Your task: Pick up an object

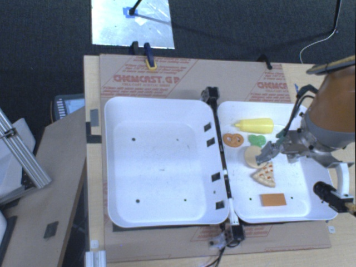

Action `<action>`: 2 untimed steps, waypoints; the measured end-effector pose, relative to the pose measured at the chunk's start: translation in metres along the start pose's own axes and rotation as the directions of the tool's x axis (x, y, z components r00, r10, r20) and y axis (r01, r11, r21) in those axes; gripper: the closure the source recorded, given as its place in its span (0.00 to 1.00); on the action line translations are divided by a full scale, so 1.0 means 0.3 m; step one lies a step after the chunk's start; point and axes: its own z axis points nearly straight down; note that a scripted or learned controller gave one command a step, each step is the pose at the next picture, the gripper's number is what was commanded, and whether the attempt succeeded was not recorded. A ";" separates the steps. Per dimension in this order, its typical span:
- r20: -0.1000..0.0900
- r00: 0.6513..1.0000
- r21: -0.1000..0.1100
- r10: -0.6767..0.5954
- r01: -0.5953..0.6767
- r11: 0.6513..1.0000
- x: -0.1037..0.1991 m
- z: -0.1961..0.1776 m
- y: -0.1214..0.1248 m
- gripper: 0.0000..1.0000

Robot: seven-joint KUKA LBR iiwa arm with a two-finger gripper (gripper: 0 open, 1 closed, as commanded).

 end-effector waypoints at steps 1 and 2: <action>0.007 1.000 -0.014 0.007 -0.007 1.000 -0.224 -0.438 -0.028 0.00; 0.007 1.000 -0.020 -0.004 0.004 1.000 -0.211 -1.033 0.132 0.00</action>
